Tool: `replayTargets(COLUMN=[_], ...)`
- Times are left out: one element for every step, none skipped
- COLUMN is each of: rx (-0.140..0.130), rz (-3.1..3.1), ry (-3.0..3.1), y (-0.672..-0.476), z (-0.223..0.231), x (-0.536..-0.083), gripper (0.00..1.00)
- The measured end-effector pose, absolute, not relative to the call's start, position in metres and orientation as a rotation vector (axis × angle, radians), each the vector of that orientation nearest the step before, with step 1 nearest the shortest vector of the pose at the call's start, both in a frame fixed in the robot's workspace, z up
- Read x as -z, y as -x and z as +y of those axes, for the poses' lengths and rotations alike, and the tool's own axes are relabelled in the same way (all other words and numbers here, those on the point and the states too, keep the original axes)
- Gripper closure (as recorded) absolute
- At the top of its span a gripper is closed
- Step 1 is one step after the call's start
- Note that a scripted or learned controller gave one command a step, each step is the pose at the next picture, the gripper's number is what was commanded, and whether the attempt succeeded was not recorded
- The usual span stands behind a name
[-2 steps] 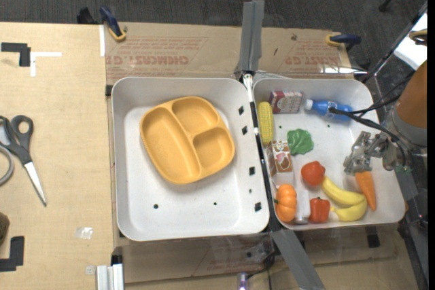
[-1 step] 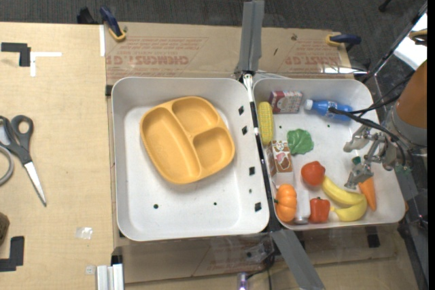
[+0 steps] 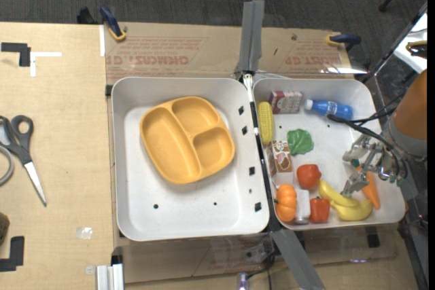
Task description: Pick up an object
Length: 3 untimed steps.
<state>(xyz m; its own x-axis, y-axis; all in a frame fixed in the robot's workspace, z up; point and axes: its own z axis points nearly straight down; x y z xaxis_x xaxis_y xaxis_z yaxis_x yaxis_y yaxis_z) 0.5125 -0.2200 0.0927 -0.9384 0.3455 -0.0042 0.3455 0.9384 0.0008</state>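
Observation:
My gripper (image 3: 352,172) hangs low over the right side of the right bin (image 3: 340,83), open, with nothing seen between its fingers. Just below it lie a yellow banana (image 3: 346,206) and an orange carrot (image 3: 371,195). To its left sit a red tomato (image 3: 308,175), a red block (image 3: 319,209), an orange pumpkin (image 3: 286,202) and a green leafy piece (image 3: 300,141). Further back are a corn cob (image 3: 266,121), a brown snack packet (image 3: 281,159), a pink carton (image 3: 286,102) and a blue-and-white bottle (image 3: 330,107).
The left bin (image 3: 129,200) holds a yellow divided plate (image 3: 187,139). A black cable (image 3: 360,120) runs across the right bin's back right corner toward the arm. Scissors (image 3: 24,154) lie on the bench at far left. Blue clamps (image 3: 113,24) grip the cardboard behind the bins.

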Motion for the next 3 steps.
replayTargets(rx=[0.003, -0.001, 0.000], rz=[3.085, 3.109, 3.109], ry=[-0.544, -0.417, -0.418], y=[-0.515, -0.536, -0.536], z=[-0.220, -0.149, -0.149], x=[-0.103, -0.121, -0.121], gripper=[1.00, 1.00, 0.00])
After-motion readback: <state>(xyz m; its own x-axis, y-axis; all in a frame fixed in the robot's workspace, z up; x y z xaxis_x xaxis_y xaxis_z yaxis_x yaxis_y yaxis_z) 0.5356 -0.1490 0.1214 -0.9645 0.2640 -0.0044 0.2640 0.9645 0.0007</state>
